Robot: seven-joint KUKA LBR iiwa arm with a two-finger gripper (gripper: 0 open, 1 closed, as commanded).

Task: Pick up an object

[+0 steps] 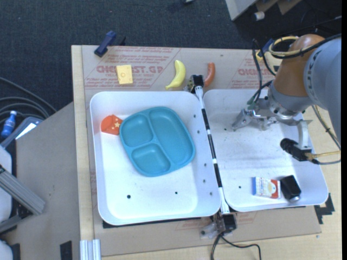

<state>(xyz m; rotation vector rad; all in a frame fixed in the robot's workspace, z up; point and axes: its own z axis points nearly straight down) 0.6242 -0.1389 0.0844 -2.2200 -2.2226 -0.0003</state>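
Grey rounded arm [328,69] with an orange band above the wrist, black and yellow cables looped at its top. Metal silver gripper [250,119], thin prongs, beneath a round grey flange. Small black block with a cable hangs off the wrist side.

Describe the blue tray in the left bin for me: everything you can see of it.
The blue tray looks like smooth plastic, with rounded corners and three compartments: two at the far end, one larger nearer the camera. It lies flat and right side up, turned askew to the walls of the left bin. A red and orange object sits against its far left corner.
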